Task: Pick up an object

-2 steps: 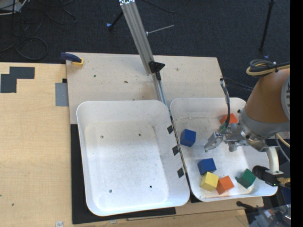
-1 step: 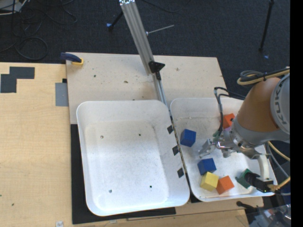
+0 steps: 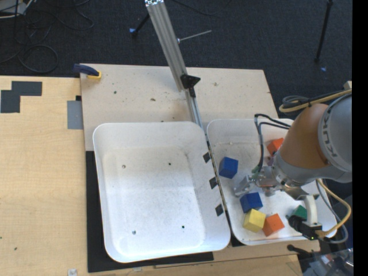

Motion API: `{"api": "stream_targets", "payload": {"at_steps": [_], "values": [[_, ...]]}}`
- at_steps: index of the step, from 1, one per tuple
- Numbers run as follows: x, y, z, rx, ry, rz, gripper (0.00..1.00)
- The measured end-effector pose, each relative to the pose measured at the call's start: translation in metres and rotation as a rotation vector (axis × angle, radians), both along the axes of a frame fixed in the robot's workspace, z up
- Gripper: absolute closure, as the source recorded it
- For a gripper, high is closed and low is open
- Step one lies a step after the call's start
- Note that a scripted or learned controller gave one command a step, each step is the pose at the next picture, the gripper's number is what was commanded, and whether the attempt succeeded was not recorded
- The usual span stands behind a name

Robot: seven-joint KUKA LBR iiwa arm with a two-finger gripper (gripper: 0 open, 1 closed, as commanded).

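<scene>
Blue cube (image 3: 251, 202) below tool (image 3: 246, 185) | yellow cube (image 3: 255, 219) near bin rim (image 3: 247, 240)

Even overhead light, slightly soft focus

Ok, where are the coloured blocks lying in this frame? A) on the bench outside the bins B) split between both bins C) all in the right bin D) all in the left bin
C: the blue cube, the darker blue block, the yellow cube and the orange cube all lie inside the right bin, beside the gripper.
</scene>
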State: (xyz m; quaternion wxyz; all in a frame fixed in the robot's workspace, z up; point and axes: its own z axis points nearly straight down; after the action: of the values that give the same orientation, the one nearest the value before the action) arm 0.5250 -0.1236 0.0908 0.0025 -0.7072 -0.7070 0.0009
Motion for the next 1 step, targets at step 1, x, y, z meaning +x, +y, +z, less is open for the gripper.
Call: {"api": "stream_targets", "payload": {"at_steps": [1], "values": [[-0.0003,-0.0011,0.0096,0.002,0.002,-0.006,1.0]]}}
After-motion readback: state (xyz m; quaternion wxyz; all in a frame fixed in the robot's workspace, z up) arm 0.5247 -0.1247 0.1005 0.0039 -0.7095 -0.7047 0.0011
